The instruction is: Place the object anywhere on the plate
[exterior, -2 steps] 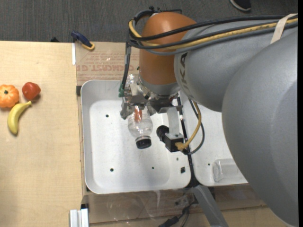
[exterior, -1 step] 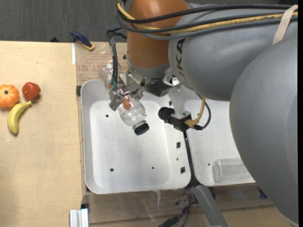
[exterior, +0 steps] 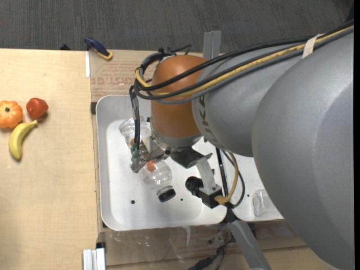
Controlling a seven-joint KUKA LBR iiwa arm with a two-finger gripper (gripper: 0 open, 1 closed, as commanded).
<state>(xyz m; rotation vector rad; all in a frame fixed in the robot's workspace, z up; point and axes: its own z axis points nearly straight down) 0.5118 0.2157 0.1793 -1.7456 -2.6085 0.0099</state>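
Observation:
A clear plastic bottle (exterior: 157, 175) with a black cap lies in the white bin (exterior: 115, 207), its cap pointing toward the bin's front. A clear plastic cup (exterior: 128, 130) lies just behind it, near the bin's left wall. My gripper (exterior: 141, 157) reaches down between the two, right at the bottle's upper end, under the orange wrist band. The arm hides most of the bin's middle and right side, and whether the gripper touches the bottle is hidden.
On the wooden surface at left lie an orange fruit (exterior: 9, 115), a red fruit (exterior: 37, 108) and a banana (exterior: 19, 139). A blue clamp (exterior: 97, 47) sits on the bench's far edge. Another clear item (exterior: 259, 201) lies at the right, under the arm.

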